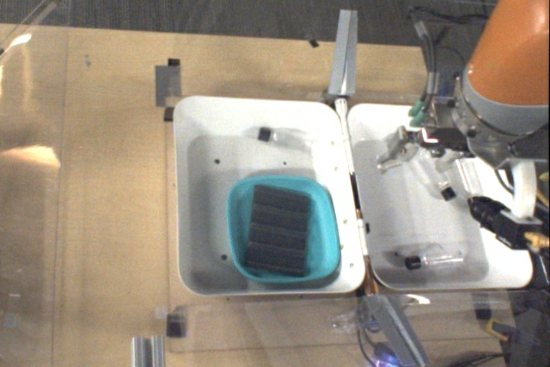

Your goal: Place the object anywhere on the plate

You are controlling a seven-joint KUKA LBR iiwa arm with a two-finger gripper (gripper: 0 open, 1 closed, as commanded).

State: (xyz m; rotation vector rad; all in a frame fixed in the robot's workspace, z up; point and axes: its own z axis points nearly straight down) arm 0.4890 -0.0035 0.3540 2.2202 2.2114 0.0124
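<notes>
The teal plate point(325, 219) sits in the left bin point(193, 185), toward its near side, and a dark ribbed block point(277, 229) lies flat on it, well inside the rim. Judged from this layout, the block is the task object and the placing step is complete. A small dark item point(265, 133) with a clear piece beside it lies near the far wall of the same bin.

The arm point(516, 47) stands over the right bin point(387, 211), well apart from the plate. The gripper point(404, 146) hangs above the far left part of that bin; whether the jaws are open or closed cannot be told from this view, and nothing is seen between them. A clear tube with a dark cap point(430, 258) lies on the floor of the right bin near its front wall.

The next move calls only for keeping the arm clear of the plate, so the block is not disturbed
</notes>
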